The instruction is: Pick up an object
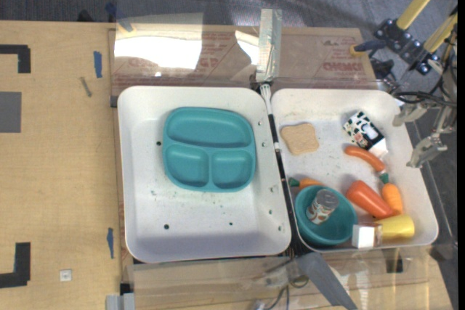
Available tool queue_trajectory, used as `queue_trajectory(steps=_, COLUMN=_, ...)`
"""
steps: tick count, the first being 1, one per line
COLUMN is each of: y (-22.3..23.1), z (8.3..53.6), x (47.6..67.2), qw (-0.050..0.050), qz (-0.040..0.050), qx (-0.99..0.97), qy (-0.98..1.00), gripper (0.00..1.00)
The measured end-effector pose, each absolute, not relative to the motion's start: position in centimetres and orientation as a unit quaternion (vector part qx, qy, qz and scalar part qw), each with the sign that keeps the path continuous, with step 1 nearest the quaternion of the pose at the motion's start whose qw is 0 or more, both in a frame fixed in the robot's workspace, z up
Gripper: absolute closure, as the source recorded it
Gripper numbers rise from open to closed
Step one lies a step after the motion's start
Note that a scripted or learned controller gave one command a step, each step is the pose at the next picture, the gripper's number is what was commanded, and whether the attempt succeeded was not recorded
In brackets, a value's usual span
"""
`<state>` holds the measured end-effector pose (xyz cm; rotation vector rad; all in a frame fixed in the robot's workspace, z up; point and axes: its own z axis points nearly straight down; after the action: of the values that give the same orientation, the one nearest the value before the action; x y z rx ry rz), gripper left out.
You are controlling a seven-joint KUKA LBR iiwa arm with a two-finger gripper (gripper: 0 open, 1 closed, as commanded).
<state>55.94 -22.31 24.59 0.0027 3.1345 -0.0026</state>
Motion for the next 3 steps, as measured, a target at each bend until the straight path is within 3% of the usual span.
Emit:
queue_trajectory(steps=1, y=-22.3, z=11.0, x=51.1, qw=0.009, qz=-0.0031, qx=-0.073, qy=0.997, gripper=0.00)
queue_trajectory(steps=2, y=-21.9, z=9.4, x=50.2, qw=0.020, qz=-0.0044, qx=-0.065, qy=0.998, gripper=0.00)
queue_trajectory(steps=3, y=-22.1, z=10.5, x=50.1, qw=0.019, qz=-0.0063, qx=-0.065, qy=0.998, gripper=1.00)
